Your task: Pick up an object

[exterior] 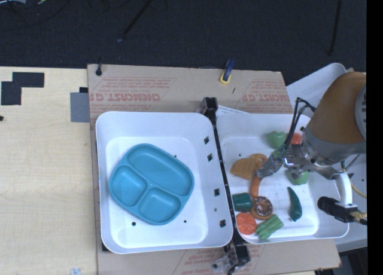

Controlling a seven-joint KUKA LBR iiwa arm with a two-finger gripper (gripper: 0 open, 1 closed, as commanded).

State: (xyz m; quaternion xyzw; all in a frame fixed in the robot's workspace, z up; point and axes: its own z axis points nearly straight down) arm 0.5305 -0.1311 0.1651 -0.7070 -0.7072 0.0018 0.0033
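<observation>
Hand [274, 166] (fingers indistinct) over toy food [248, 167]

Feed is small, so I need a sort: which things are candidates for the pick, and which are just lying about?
Pick candidates, right bin:
tan waffle-shaped toy
brown ring doughnut toy
dark green pepper-shaped toy
orange round slice toy
gripper, above the waffle toy

Lying about:
blue three-compartment plastic plate, left bin
yellow-and-blue clamp, on the cardboard's far edge

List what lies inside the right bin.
The right bin holds toy food: a tan waffle, donut, dark green pepper, orange slice and green pieces. The arm covers the bin's far right corner.
</observation>
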